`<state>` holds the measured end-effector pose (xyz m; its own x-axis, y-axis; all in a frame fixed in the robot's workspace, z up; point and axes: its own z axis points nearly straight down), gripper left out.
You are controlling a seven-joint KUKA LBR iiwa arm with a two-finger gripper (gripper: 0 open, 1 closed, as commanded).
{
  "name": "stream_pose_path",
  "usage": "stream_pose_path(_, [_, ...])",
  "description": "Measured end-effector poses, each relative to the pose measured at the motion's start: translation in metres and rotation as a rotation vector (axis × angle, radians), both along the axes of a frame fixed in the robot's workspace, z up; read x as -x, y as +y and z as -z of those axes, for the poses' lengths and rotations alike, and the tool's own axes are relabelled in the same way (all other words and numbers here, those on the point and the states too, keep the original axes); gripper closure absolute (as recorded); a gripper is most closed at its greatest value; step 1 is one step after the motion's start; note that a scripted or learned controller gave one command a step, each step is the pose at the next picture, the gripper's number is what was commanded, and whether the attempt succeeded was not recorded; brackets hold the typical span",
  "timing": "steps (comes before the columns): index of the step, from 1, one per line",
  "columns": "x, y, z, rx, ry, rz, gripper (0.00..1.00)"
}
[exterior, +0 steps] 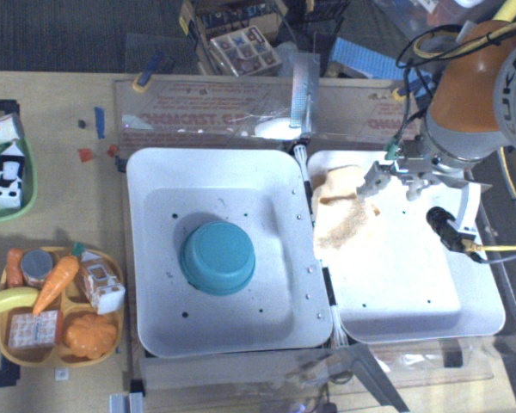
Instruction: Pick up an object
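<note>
A teal bowl lies upside down near the middle of the left bin. A pale tan, bread-like object rests in the far left corner of the right bin, and a sandy speckled patch spreads just in front of it. The arm reaches in from the upper right, orange band above the wrist. My gripper hangs over the far part of the right bin, right beside the tan object's right edge. Whether it touches that object is unclear.
A black fitting with a yellow cable hangs off the wrist over the right bin. A flat cardboard box lies behind both bins. On the left of the bench stand a yellow tray of toy food and a green bowl.
</note>
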<state>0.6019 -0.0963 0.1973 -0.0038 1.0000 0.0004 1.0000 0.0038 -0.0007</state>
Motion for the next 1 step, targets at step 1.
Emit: stream_pose_path(1, [-0.0430,-0.0305,0.1016,0.002,-0.007,-0.165,0.00])
